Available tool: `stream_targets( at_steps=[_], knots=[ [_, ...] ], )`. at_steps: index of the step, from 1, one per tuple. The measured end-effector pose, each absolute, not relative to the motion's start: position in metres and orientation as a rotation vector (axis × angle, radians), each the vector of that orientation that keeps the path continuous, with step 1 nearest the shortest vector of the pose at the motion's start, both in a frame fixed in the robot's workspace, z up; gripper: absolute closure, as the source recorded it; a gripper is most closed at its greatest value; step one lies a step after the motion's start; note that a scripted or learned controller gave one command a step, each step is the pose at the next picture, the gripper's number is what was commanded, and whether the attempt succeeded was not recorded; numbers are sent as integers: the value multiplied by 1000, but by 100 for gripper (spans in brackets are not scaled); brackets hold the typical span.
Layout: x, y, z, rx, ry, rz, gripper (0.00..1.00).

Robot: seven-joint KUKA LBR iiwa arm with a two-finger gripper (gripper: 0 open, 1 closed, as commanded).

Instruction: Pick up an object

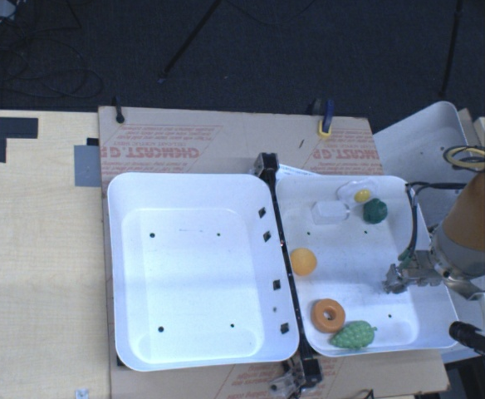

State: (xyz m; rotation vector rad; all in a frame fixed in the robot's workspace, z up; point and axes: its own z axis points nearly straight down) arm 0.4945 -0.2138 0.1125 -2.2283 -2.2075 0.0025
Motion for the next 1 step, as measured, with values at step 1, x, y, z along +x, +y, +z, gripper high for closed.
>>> stream_targets(
  at_steps=[1],
  knots=[
    [494, -214, 112, -2229, -2206, 2, 0]
  ],
)
